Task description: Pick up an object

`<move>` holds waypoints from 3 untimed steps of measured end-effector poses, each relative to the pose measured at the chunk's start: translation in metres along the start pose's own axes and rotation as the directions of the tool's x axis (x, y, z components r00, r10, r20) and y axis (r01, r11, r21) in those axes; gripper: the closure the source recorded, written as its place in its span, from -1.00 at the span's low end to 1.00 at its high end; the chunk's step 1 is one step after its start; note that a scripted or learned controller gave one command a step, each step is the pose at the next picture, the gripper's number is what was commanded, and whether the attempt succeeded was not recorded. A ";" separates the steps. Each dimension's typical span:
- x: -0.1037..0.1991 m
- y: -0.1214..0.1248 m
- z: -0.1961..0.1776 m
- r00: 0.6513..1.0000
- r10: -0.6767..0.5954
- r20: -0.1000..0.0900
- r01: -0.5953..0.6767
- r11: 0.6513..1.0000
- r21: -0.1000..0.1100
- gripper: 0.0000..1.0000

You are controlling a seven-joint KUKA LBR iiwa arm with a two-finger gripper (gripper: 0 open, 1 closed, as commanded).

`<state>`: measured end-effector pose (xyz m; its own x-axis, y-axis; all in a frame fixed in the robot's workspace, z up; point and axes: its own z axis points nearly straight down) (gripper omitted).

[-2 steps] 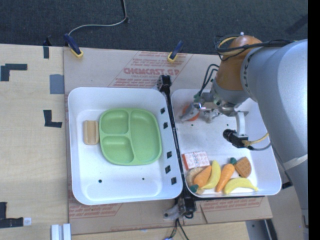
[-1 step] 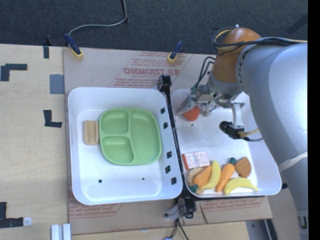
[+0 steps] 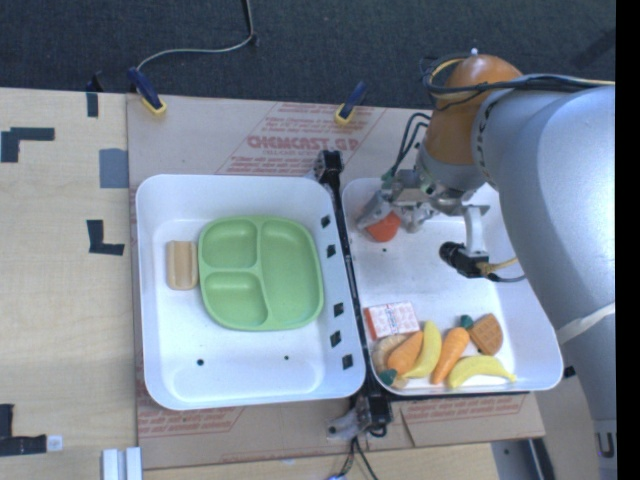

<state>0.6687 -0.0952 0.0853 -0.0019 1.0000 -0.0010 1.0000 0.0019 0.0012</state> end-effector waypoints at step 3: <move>0.000 0.000 -0.010 1.000 -0.001 0.002 0.001 1.000 0.000 1.00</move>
